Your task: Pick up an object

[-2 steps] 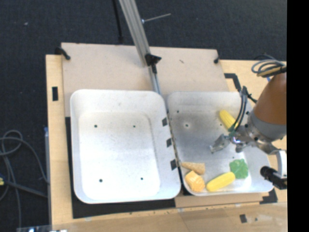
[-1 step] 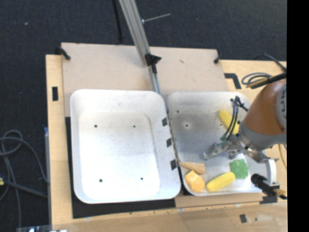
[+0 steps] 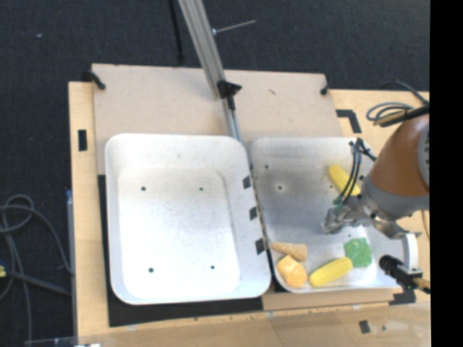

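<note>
Yellow corn (image 3: 330, 271), a green piece (image 3: 357, 251) and orange bits (image 3: 291, 271) crowd the right bin's (image 3: 289, 165) near edge, and the end effector (image 3: 340, 219), its state unclear to me, hovers just above them, so a descent could well close on bare floor.

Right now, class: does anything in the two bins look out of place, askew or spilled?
Nothing is spilled. The right bin sits slightly askew, tilted against the left bin. Its toys crowd the near edge: yellow corn, an orange block, a green piece.
</note>
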Available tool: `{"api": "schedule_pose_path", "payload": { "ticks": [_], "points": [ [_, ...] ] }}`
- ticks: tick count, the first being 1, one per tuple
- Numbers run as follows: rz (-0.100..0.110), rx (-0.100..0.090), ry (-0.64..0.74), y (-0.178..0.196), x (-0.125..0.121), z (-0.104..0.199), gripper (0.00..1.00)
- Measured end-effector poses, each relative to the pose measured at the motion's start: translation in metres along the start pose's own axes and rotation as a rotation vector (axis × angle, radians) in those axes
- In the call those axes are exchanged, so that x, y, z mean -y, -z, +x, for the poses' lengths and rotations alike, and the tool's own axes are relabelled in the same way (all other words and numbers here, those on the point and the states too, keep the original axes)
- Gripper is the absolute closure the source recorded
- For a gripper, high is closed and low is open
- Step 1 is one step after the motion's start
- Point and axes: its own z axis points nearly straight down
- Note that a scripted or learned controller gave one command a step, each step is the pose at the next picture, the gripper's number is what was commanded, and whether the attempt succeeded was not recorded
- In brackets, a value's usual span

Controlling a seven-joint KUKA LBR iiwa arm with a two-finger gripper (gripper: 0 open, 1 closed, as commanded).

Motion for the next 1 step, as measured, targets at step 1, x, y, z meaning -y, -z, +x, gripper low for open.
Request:
{"api": "schedule_pose_path", "payload": {
  "ticks": [1],
  "points": [
    [-0.001,0.0,0.011,0.0466,-0.006,0.0055,1.0]
  ]
}}
